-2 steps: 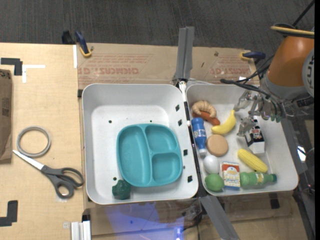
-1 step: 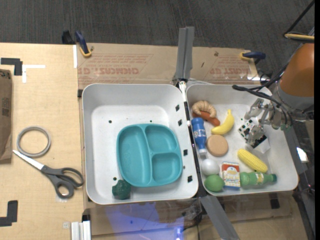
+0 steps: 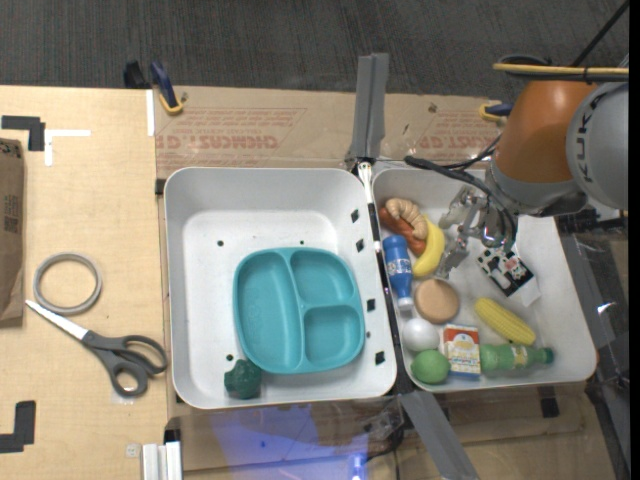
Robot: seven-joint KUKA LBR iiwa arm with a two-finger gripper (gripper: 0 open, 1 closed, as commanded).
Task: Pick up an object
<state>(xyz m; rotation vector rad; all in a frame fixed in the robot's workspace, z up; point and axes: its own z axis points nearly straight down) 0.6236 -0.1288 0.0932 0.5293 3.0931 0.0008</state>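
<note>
Hovering over the right bin (image 3: 575, 298), upper middle — gripper (image 3: 470, 230) low among the clutter, fingers pointing down and toward the left. Fingers look parted, nothing seen between them; metal parts partly blurred, so held loosely as a reading.

Step in hand, by judgement: approach, picking a target. No object lifted yet.

Candidates nearest the fingertips: banana (image 3: 430, 251) just to the left, curved, lying against a brown pastry-like piece (image 3: 405, 214); blue bottle (image 3: 398, 263) along the left wall; round tan item (image 3: 437, 300) just below. Black-and-white small box (image 3: 503, 266) just right of the gripper. Further toward the front: corn cob (image 3: 506, 320), green bottle (image 3: 512, 356), small carton (image 3: 460, 348), green ball (image 3: 430, 367), white ball (image 3: 419, 335).

Next move probably calls for a short drop and a close around the banana or the tan round item — jaw line set across the narrow width, not along it.

Room: tight. Things touching or nearly so down the bin's left side; divider wall close behind the bottle. Bare floor mostly at the bin's right and upper right, under the arm. Left bin (image 3: 190, 268) roomy, with a teal divided tray (image 3: 298, 308) and a small green lump (image 3: 242, 379) at the front corner.

Risk: nudging neighbours, pinching two at once.
</note>
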